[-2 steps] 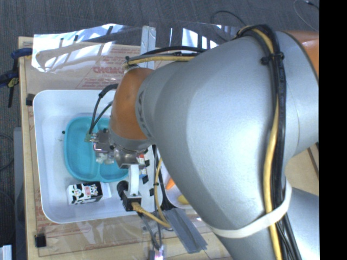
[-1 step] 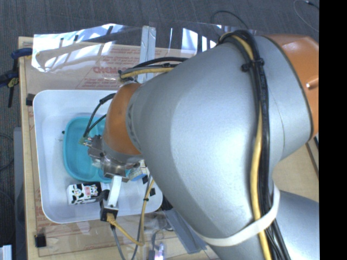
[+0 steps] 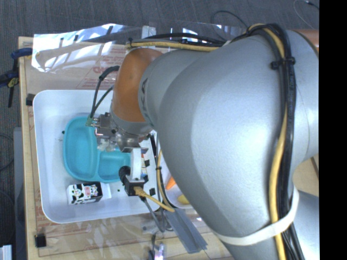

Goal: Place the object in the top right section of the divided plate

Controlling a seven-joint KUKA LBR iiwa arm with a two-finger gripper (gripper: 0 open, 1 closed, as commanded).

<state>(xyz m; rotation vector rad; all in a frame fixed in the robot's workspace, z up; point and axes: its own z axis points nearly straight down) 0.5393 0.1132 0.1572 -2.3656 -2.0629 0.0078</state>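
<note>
White bin (image 3: 46, 145) on table holds blue divided plate (image 3: 81, 150); pincer (image 3: 116, 140) hangs over plate's right part, prob for drop-off; can't tell its state

Nothing here can be read properly. Faint red print marks the clear sheet (image 3: 87, 64) on the bench beyond the end effector (image 3: 116, 140), too blurred to read. The small black-and-white carton (image 3: 84, 193) nearby carries only a pattern.
</note>
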